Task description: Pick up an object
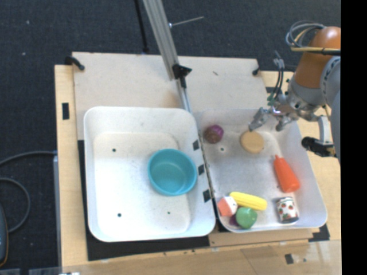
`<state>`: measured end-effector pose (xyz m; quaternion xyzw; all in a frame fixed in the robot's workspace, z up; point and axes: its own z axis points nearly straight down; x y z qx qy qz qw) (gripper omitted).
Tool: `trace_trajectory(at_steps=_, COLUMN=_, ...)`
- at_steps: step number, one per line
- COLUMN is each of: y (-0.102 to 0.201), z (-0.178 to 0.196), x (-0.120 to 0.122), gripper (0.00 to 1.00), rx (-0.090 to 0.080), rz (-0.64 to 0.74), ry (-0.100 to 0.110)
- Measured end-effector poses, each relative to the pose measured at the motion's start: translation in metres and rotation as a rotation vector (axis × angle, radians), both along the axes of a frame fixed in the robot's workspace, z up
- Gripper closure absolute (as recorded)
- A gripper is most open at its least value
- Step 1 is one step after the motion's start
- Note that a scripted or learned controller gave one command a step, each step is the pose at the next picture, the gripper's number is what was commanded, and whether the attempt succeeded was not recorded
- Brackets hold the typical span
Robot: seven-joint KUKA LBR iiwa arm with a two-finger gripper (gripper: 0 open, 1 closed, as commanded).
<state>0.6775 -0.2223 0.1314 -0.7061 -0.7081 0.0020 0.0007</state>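
Although several things lie in the right bin (pixel 312 179), the one closest to the jaws (pixel 268 119) is a smooth, tan, rounded disc (pixel 252 142), seen on the speckled white floor near the bin's far wall. The jaws are seen just above and beside the disc, spread apart, with nothing gripped between the two metal fingers. A small, dull purple ball (pixel 214 133) is found to the disc's left, close to the divide between the bins. To the right, an orange, carrot-shaped piece (pixel 286 175) with a glossy plastic look is laid lengthwise. Along the near rim are gathered a yellow, banana-like oblong (pixel 248 200), a round green fruit shape (pixel 246 217), a small red-and-white block (pixel 227 205) and a short printed can (pixel 287 209) lying on its side. In the left bin (pixel 103 130), a teal plastic bowl (pixel 172 172) is set upright near the right wall. Both bins are shallow, white and round-cornered, and are borne on a pale wooden desk (pixel 229 76), over which a ribbed aluminium rail (pixel 163 33) is slanted.
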Motion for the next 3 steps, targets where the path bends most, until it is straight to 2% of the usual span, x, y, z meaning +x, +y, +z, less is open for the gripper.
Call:
trace_trajectory(at_steps=1, y=-0.002, z=0.016, x=0.002, gripper=1.0, rx=-0.006, rz=0.003, ry=-0.01)
trace_trajectory(at_steps=2, y=-0.001, z=0.074, x=-0.006, gripper=1.0, rx=-0.001, rz=-0.003, ry=-0.012)
trace_trajectory(at_steps=3, y=-0.003, z=0.111, x=-0.005, gripper=1.0, rx=0.0, rz=-0.001, ry=-0.01)
